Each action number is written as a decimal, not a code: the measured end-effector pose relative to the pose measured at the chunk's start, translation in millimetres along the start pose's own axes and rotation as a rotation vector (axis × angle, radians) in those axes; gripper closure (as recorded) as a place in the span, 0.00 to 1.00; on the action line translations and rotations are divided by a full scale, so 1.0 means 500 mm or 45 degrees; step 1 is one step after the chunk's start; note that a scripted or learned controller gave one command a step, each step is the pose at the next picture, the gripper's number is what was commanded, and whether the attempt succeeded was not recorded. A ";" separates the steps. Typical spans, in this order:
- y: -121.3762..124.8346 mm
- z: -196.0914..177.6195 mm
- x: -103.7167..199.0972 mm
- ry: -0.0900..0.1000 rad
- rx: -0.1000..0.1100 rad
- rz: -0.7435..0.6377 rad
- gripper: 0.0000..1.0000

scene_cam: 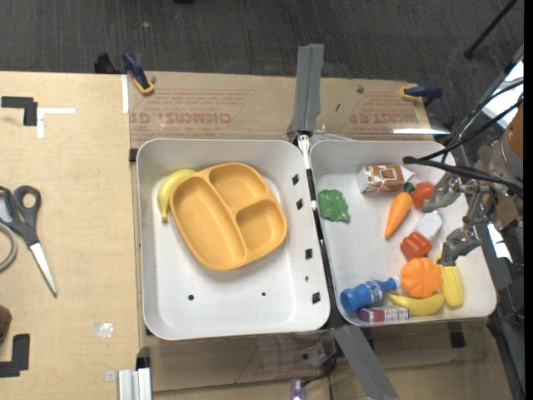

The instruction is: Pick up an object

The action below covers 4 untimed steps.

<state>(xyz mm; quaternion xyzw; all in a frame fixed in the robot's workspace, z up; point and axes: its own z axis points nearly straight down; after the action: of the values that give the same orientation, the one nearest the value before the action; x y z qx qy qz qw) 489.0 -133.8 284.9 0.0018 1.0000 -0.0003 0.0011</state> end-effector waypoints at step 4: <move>-0.024 0.365 -0.143 -0.006 0.003 0.049 1.00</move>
<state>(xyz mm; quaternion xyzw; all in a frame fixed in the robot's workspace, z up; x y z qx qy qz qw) 560.8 -146.2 102.8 0.0209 0.9998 -0.0015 0.0034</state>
